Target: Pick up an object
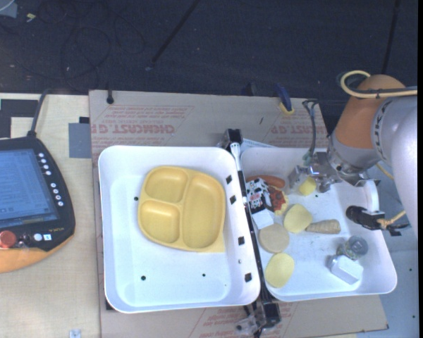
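My gripper (pixel 309 179) is low over the back of the right bin (pixel 381 277), reaching in from the right under the grey arm with its orange band (pixel 358 124). A small yellow piece (pixel 307 187) sits between its metal fingers, which are shut on it. Just in front lie a yellow round piece (pixel 297 219), a tan stick-like piece (pixel 323 226), a tan disc (pixel 273 239) and another yellow round piece (pixel 280 269). A red item (pixel 268 184) and a black-and-white patterned item (pixel 258 197) lie at the bin's back left.
The left bin (pixel 120 273) holds a yellow divided plate (pixel 182 207). A clear round thing (pixel 354 246) and a white block (pixel 344 268) sit in the right bin's front right corner. A tablet-like pendant (pixel 21 192) lies left of the bins.
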You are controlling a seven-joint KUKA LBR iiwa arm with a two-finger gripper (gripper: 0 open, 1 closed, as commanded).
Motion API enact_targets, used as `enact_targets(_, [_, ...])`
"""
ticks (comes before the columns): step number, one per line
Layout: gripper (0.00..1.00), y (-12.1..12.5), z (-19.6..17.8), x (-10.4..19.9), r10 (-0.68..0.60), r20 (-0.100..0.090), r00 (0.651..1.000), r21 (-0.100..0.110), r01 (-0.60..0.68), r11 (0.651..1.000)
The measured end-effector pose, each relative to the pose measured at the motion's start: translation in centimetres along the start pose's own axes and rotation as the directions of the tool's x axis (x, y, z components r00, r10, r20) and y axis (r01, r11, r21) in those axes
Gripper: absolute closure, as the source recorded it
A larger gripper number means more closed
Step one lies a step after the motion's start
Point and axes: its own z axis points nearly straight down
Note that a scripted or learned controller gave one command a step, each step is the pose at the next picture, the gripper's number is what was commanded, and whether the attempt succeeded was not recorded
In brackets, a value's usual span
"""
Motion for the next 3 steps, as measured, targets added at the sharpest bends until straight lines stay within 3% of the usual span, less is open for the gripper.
enact_targets(1, [1.0, -0.3, -1.2, 0.0, 0.001, -0.003, 1.0, 0.007, -0.001, 1.0])
enact_targets(2, [1.0, -0.3, -2.2, 0.0, -0.001, -0.003, 1.0, 0.008, 0.001, 1.0])
enact_targets(3, [1.0, -1.3, -5.9, 8.3, -0.001, -0.005, 1.0, 0.008, 0.001, 1.0])
